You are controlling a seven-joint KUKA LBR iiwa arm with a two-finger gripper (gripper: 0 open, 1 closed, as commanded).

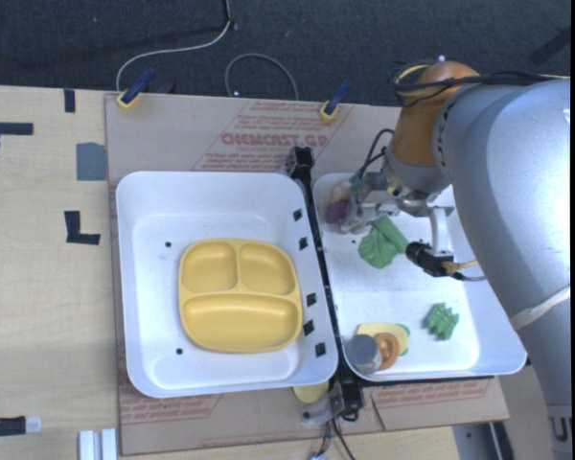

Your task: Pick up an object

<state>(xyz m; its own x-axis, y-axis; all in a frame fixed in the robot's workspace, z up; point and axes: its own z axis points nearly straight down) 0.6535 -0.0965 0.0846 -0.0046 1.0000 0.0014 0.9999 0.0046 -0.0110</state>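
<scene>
Gripper (364, 209) sits at the right bin's (494, 353) eleven o'clock corner, grip unreadable from here; a green leafy toy (381, 242) lies touching it at five o'clock.

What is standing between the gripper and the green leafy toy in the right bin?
Nothing visible does. The gripper is low over the right bin, directly beside the green leafy toy; a purple object lies on its other side.

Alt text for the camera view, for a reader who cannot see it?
A grey arm's claw reaches into the right bin beside a green leafy item and a purple item. The left bin holds a yellow divided tray.
</scene>
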